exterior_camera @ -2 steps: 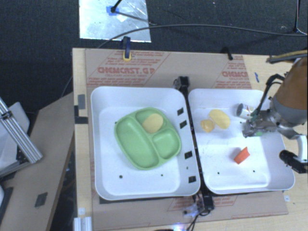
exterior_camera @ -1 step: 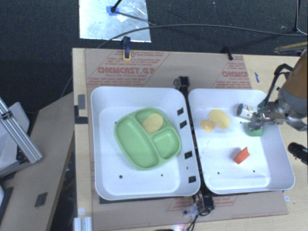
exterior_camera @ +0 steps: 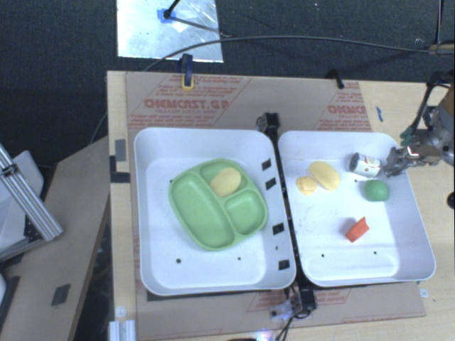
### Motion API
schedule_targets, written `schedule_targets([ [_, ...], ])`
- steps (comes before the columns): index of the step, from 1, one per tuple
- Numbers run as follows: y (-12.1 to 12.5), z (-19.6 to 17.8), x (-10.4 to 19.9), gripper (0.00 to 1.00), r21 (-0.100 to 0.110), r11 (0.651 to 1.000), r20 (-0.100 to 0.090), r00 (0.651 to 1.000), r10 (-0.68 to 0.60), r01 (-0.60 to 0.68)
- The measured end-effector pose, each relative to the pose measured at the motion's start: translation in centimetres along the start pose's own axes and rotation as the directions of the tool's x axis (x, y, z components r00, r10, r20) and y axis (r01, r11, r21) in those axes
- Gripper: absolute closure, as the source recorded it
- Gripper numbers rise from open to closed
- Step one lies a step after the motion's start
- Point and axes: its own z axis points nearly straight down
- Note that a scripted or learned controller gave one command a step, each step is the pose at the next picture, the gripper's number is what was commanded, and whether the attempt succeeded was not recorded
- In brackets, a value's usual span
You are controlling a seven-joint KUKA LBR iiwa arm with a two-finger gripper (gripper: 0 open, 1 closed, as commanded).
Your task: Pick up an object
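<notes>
The gripper (exterior_camera: 393, 163) reached in over the right-hand bin (exterior_camera: 409, 261) from its far right corner, its tip sitting just beside a small white can-like object (exterior_camera: 365, 164) that lay on its side; whether the pincer was released or clenched could not be told from the overhead camera. Near it on the bin floor lay a green ball (exterior_camera: 377, 190), an orange wedge (exterior_camera: 357, 229) closer to the front, and two yellow pieces (exterior_camera: 318, 177) touching each other toward the bin's left wall. The left-hand bin (exterior_camera: 153, 261) held a green divided tray (exterior_camera: 202, 215) with a yellow lump (exterior_camera: 226, 181) in its upper compartment. The small white can looked the likeliest target: probably light and rigid, with a smooth curved side that could roll or slip away from a poorly centred pinch. Closing across its short width, at mid-length, appeared the safest hold. The ball seemed apt to skid from between flat fingertips.
</notes>
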Motion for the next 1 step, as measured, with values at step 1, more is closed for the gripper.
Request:
schedule_targets([
  [1, -0.16, -0.42, 5.71, 1.00, 0.006, 1.000, -0.004, 1.000, -0.004, 0.004],
])
